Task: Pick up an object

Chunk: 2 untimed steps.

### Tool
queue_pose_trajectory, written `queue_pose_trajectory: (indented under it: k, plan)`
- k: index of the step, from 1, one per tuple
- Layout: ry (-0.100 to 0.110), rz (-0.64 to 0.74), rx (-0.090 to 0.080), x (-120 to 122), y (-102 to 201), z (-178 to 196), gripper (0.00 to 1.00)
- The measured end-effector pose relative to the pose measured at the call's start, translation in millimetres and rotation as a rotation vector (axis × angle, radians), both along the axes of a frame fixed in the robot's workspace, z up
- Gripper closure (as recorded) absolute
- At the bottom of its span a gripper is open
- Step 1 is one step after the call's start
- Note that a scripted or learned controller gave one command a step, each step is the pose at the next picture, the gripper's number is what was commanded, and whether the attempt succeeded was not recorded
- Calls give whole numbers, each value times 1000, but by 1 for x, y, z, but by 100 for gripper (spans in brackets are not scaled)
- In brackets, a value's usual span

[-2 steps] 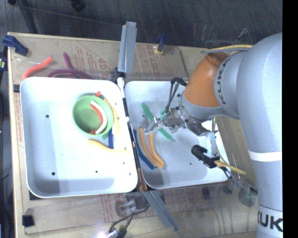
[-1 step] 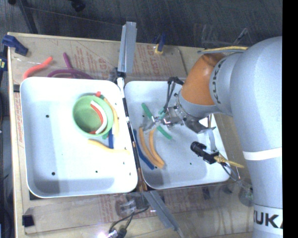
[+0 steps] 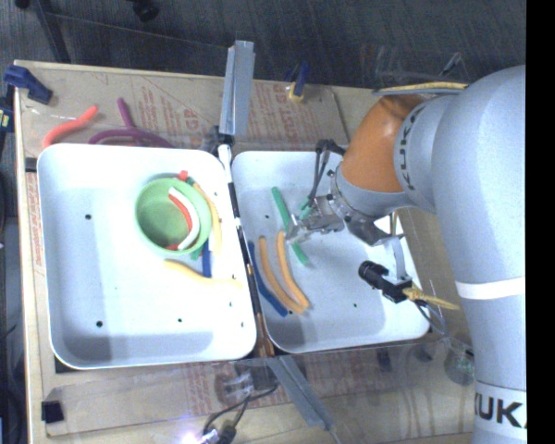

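Reach stage: your gripper is low in the right bin, nothing lifted yet.

In the left bin [image 3: 83,276] sit a green bowl [image 3: 162,218] and some curved strips. In the right bin [image 3: 351,326] lie a blue strip [image 3: 266,294], two orange strips [image 3: 291,280] and a green strip [image 3: 287,220]. The gripper [image 3: 301,232] hovers just beside that green strip; whether it is released or clenched, you cannot tell. The arm bends in from the right, wrist angled down-left. Next, I'd judge, you must centre on one strip.

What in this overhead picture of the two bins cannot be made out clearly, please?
- Gripper, camera view: too small and dark to show the finger gap or any hold.
- Green strip: lower end hidden behind the gripper.
- Green bowl: contents overlap, unclear.
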State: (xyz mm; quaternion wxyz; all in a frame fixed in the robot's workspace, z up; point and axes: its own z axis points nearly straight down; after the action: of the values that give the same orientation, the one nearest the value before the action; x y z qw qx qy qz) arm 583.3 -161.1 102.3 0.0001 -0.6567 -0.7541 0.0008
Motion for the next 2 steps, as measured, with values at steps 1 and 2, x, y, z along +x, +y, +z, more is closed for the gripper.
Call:
queue_pose_trajectory:
  k: [1,2]
  plan:
    - [1,0,0,0,0,0,0]
    - [0,2,-1,0,0,9,100]
